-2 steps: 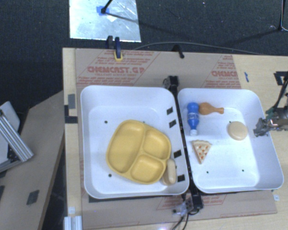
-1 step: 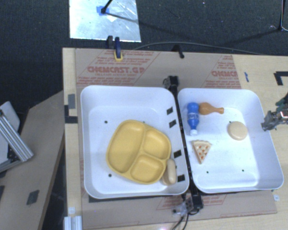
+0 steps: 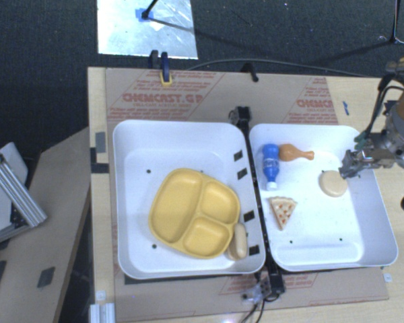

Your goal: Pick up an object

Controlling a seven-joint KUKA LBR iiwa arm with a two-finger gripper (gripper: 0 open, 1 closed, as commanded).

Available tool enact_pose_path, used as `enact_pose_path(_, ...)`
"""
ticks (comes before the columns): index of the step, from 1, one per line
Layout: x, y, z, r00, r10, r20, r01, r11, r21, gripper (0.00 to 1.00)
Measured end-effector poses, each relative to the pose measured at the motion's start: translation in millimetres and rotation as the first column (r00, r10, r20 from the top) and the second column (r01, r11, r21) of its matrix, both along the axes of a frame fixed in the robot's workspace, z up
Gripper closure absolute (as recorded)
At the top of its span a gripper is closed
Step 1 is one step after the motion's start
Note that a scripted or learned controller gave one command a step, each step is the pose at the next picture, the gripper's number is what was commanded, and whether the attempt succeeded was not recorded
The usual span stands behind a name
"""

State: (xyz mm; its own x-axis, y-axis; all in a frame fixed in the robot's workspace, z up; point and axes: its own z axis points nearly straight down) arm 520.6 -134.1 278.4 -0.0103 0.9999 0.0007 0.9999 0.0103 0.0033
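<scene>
The right bin (image 3: 370,247) holds a blue bottle (image 3: 271,163) lying near its left wall. An orange-brown drumstick (image 3: 296,154) lies just right of the bottle's top. A pizza slice (image 3: 282,211) rests lower down, and a round beige disc (image 3: 334,184) sits toward the right. My gripper (image 3: 352,163) hangs over the bin's right side, just above and to the right of the beige disc. Nothing shows held in it.
The left bin (image 3: 138,147) carries a yellow divided plate (image 3: 195,212) and a pale bread roll (image 3: 238,241) at the plate's lower right corner. Black clips line the wall between the bins. A cable runs along the bench's back edge.
</scene>
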Motion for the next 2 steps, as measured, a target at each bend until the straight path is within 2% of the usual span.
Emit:
enact_pose_path(1, 18, 45, -18, 1.0, -0.001, -0.002, 0.001, 1.0, 0.0, 1.0)
enact_pose_path(2, 40, 98, -16, 1.0, 0.0, 0.0, 0.0, 1.0, 0.001, 1.0)
